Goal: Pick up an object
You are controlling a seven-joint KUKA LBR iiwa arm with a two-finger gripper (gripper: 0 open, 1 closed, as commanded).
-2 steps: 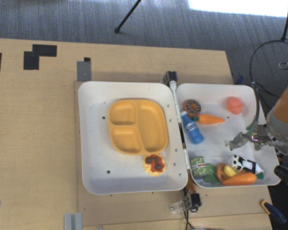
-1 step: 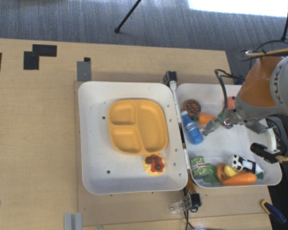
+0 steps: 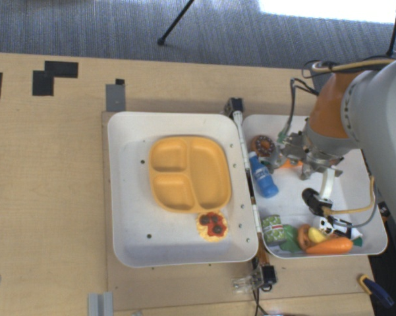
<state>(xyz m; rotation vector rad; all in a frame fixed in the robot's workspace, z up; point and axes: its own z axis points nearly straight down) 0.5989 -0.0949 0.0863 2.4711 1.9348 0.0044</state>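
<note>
The arm's gripper (image 3: 313, 166) is positioned low over the right bin (image 3: 375, 242), near its upper middle; whether its fingers are parted or closed on anything cannot be told from this angle. In that bin, a blue bottle (image 3: 262, 175) lies along the left wall, with a round patterned item (image 3: 264, 145) above it. A green packet (image 3: 279, 232), an orange carrot-like piece (image 3: 329, 245) and a small black-and-white object (image 3: 329, 226) are clustered at the lower edge. The left bin (image 3: 128, 242) holds a yellow divided tray (image 3: 188, 173) and a small pizza-like toy (image 3: 213, 224) touching its lower rim. Both bins rest on the tabletop (image 3: 46, 196).
</note>
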